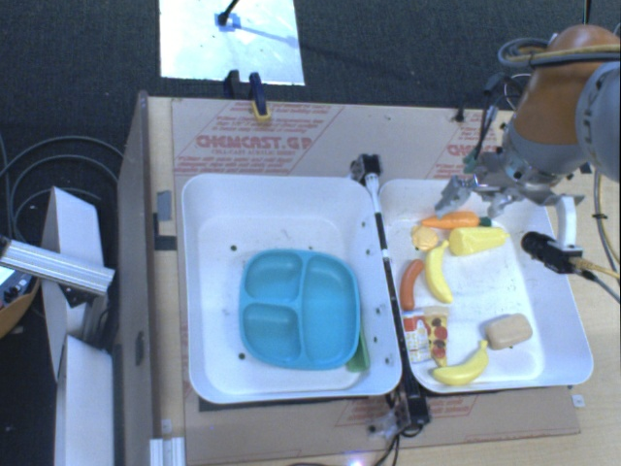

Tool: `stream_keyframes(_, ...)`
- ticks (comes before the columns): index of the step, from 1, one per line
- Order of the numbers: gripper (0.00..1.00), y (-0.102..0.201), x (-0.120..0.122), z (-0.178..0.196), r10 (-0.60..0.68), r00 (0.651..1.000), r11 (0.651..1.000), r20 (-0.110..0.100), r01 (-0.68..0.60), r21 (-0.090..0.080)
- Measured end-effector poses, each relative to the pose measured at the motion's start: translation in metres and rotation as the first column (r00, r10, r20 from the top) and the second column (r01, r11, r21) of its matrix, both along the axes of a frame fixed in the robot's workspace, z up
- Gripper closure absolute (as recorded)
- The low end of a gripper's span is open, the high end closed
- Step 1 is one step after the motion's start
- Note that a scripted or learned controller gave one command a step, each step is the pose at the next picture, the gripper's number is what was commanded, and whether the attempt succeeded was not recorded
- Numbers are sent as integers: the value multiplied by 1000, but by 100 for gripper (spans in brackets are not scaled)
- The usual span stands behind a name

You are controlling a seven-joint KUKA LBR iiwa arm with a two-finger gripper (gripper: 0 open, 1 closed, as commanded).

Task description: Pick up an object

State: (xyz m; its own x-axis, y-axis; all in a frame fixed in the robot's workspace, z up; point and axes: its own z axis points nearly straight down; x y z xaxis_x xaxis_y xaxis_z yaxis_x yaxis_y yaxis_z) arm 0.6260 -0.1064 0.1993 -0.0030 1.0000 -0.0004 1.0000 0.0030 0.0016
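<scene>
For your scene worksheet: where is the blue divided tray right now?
The blue divided tray lies in the left white bin, toward its near right corner, beside the divider.

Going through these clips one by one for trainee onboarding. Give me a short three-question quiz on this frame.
1. True or false: the blue tray lies in the left bin.
2. How many bananas are in the right bin?
3. The hand hovers over which end of the right bin: A near, B far?

Key:
1. True.
2. Two: one beside the sausage, one at the near edge.
3. B, by the carrot.
</scene>
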Motion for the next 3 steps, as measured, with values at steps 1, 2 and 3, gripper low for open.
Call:
stream_keyframes(1,0,9,9,-121,3,1000,1000,-5,-3,1)
stream_keyframes(2,0,-16,45,-67,2,1000,1000,6,-2,-1)
stream_keyframes(3,0,30,26,-11,5,1000,1000,3,-5,2)
